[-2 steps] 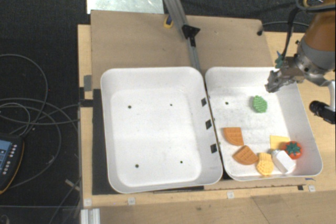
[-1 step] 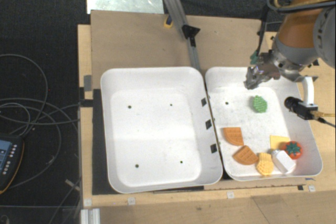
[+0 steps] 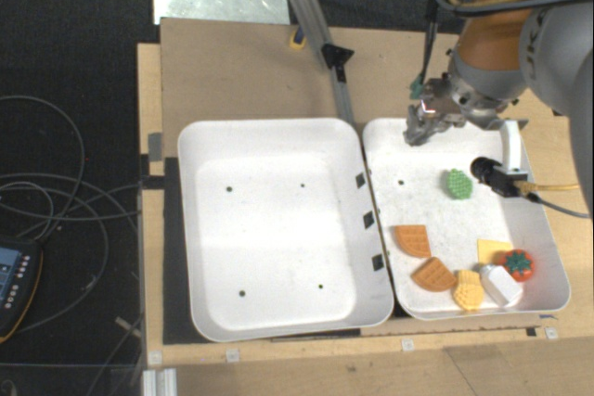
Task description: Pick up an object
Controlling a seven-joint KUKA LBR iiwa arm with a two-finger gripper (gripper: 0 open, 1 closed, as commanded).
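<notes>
Two shallow white bins sit side by side on the bench I am watching from above. Starting at the left, the left bin point(image 3: 269, 227) has a bare white floor with a few small dark dots. The right bin point(image 3: 408, 172) holds all the candidate objects. Near its front sit two orange waffle-like pieces, one point(image 3: 414, 240) just behind the other point(image 3: 432, 274), then a yellow waffle-like piece point(image 3: 469, 292), a yellow wedge point(image 3: 493, 249), a small white block point(image 3: 501, 285), and a red fruit-like toy with a green top point(image 3: 519, 265), all packed close in the front right corner. Farther back and apart from that cluster lies a small green knobbly ball point(image 3: 458, 185).

My gripper point(image 3: 419, 131) hangs over the back left part of the right bin, with nothing between its fingers. At this angle I cannot tell whether it is spread or closed. No object lies directly beneath it; the green ball is the nearest, to its right and toward the front.

My worries: descending here would likely close on bare floor. The green ball looks prone to rolling away if nudged off centre. In the crowded corner, the fingers could wedge between neighbours, or shove pieces against the bin wall instead of grasping one.
</notes>
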